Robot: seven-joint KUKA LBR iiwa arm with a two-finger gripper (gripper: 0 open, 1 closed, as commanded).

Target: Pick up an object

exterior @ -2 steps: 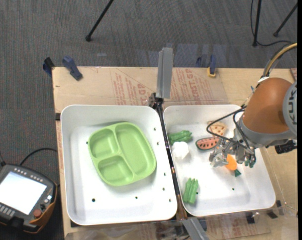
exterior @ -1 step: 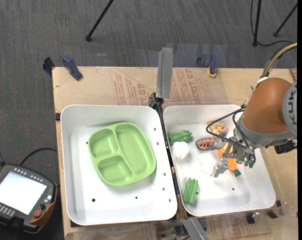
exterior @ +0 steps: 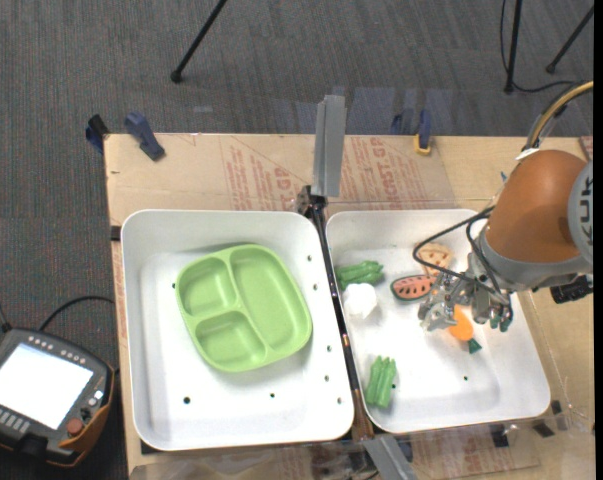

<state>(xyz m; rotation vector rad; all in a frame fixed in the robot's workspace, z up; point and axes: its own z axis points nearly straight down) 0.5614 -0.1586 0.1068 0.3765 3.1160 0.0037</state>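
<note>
The gripper point(exterior: 465, 315) hangs low in the right bin point(exterior: 501, 388), over an orange carrot-like toy point(exterior: 464, 329); whether its fingers grasp the toy cannot be told. A watermelon slice point(exterior: 412, 287) lies just left, and a green divided plate point(exterior: 244, 306) sits in the left bin point(exterior: 151, 388)

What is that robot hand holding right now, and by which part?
It cannot be told: the gripper is down over the orange toy in the right bin, hiding any hold.
</note>
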